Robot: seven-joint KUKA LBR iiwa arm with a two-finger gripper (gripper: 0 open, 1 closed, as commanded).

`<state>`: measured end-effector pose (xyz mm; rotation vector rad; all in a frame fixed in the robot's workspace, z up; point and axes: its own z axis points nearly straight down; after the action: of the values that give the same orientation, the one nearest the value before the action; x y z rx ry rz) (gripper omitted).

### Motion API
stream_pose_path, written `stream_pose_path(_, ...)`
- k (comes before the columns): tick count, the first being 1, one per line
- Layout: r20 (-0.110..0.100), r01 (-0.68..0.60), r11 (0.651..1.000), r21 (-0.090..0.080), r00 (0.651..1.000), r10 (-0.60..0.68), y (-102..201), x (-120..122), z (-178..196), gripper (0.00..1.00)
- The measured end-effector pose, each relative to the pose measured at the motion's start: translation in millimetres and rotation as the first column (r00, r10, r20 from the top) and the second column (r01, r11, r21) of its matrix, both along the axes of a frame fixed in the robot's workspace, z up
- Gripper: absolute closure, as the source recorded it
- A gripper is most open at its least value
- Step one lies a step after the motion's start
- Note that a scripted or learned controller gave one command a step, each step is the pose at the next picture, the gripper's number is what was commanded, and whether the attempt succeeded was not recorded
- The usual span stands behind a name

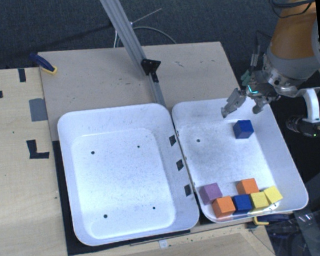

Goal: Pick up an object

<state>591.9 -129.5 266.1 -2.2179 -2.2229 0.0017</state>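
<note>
Overhead, the gripper (244,104) hung at the upper right of the frame, above the far end of the right bin (284,156), its two fingers spread wide with nothing between them. Just below it in the picture lay a lone blue cube (243,129), apart from everything else and so probably the easiest pick. The other blocks crowded the bin's near edge at lower right: a purple cube (210,191), an orange cube (223,205), a second blue one (242,202) and a yellow cube (260,200), packed side by side with little room for fingers. The left bin (72,163) filled mid-frame.
</note>
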Motion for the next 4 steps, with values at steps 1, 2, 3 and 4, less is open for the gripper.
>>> stream_pose_path(1, -0.008, -0.001, 1.0, 0.002, 1.0, 0.001, 40, -33, -61, 0.0)
stream_pose_path(2, -0.003, 0.002, 1.0, 0.0, 1.0, -0.002, 50, -62, -59, 0.0)
stream_pose_path(3, -0.002, 0.0, 1.0, 0.0, 1.0, 0.0, 70, -52, -76, 0.0)
stream_pose_path(4, -0.002, -0.005, 1.0, 0.002, 1.0, 0.005, 129, -63, -75, 0.0)
